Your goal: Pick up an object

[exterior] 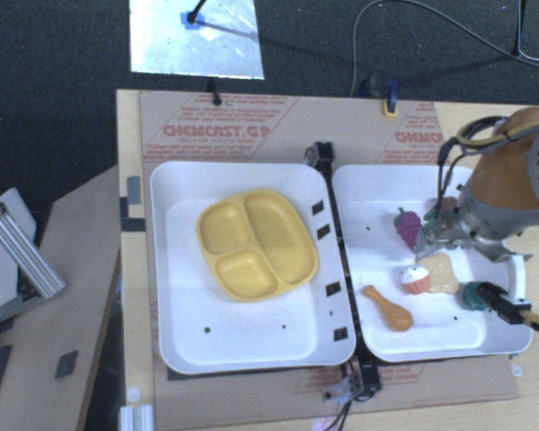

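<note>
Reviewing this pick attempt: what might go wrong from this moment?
The tool hangs over a tight cluster: purple toy, cupcake and tan slice lie close together, so it may nudge or catch the wrong one. The purple toy looks small and rounded and may slip out. The green toy sits near the right bin's wall, leaving little room.

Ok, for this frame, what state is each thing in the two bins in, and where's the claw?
yellow plate: flat in the left bin, nothing on it
purple toy: right bin, beside the claw
cupcake: right bin, free
drumstick: lying flat, free
teal toy: near the right wall
claw: low over the right bin
</note>
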Controlling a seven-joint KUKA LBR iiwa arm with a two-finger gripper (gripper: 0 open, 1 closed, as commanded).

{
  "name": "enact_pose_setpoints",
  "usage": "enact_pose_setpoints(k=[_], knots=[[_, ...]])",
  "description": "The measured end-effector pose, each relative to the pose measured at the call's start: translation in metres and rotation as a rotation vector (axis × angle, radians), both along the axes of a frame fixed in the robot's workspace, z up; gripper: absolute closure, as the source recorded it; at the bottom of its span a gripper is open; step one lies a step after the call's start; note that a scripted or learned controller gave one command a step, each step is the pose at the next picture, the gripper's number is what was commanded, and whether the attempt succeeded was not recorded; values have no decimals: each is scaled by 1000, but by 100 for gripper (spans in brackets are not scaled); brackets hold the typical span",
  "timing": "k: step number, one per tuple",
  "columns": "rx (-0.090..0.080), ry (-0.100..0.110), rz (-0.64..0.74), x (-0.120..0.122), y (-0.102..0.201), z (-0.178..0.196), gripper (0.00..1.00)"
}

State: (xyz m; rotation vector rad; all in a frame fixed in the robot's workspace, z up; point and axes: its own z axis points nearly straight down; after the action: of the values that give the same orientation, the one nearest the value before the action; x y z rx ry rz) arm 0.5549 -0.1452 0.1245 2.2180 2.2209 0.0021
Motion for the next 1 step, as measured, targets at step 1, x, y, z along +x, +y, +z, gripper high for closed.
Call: enact_pose_setpoints(k=[1], knots=[[-1, -3, -1, -8, -4, 58, 100]])
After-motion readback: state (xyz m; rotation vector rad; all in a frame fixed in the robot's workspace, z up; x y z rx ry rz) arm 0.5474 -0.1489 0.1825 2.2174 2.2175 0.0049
